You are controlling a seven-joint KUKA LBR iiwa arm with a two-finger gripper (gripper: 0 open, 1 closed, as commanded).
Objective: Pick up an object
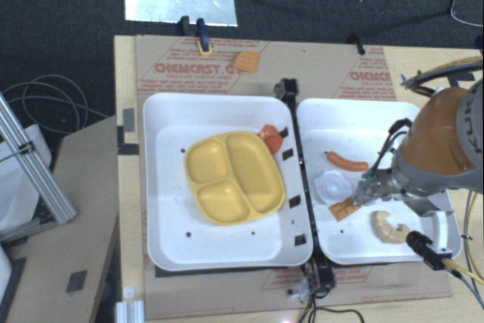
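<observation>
In the right bin, gripper: the gripper (361, 191) is low over the bin floor, at the near end of a small orange-brown block (342, 209); whether it is open or closed cannot be told from here.
Grip: nothing can be seen held; the block appears to lie flat on the bin floor, so the pick looks not yet made.
Left to do: judged from this, closing on an object and lifting it clear.
Just beside the gripper: one clear, roundish plastic piece (331, 185), touching or nearly touching the block.
Farther in the right bin: one orange sausage-shaped toy (346, 160) toward the back; one pale curved piece (388, 227) toward the front.
Right bin count: four loose objects.
Left bin (162, 238): one yellow three-compartment plate (234, 176); one red-orange object (271, 138) at its far right corner.
Worktop: one tan, cracker-like square (246, 61) behind the bins.
Bins: two, side by side.
Arm: one, reaching in from the right.
</observation>
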